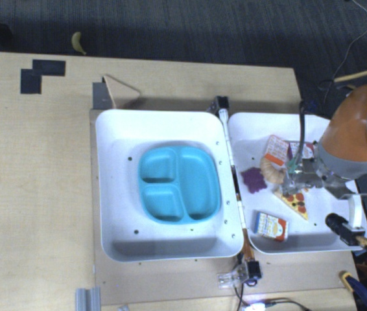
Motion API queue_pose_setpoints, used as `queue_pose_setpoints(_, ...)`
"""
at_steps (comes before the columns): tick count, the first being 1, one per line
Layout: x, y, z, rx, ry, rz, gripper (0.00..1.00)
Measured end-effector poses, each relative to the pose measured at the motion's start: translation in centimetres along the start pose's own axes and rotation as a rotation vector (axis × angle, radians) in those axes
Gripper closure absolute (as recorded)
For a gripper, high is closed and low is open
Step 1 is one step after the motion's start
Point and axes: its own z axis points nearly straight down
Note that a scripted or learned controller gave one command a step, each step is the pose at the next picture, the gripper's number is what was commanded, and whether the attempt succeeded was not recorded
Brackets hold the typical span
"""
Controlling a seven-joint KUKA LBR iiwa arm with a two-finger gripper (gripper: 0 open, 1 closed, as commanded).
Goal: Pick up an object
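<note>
In the right bin point(255, 238), nearest my camera, I see a small carton point(271, 226) with a blue and yellow face lying flat by the front wall. Just beyond it a pizza slice point(295, 203) lies on the bin floor, and the gripper point(292, 185) hangs right over its far end. From this angle I cannot tell whether it is touching the slice, nor how the gripper is set, nor whether it has hold of anything. Left of the gripper sits a purple grape bunch point(254, 179), and between the two a pale, rounded item point(271, 170) I cannot identify. Farther back an orange-and-white box point(276, 149) lies tilted, near the arm point(355, 138), whose orange band and grey wrist reach in from the right.

The left bin point(115, 173) holds a blue tray point(178, 183) with three compartments, sitting flat near the middle. The two bins touch along a shared edge.

Beyond the bins, on the wooden bench point(34, 193), I see black tape patches point(41, 75) at the far left. On the dark floor behind, a small yellow banana point(78, 42) lies near the bench edge.
</note>
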Motion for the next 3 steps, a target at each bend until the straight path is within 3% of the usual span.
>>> queue_pose_setpoints(1, 0.0, 0.0, 0.0, 0.000, 0.000, 0.000, 0.00)
queue_pose_setpoints(2, 1.8, -3.0, 4.2, -0.017, -0.010, 0.005, 0.00)
queue_pose_setpoints(3, 1.7, -2.8, 3.0, -0.023, -0.012, 0.006, 1.00)
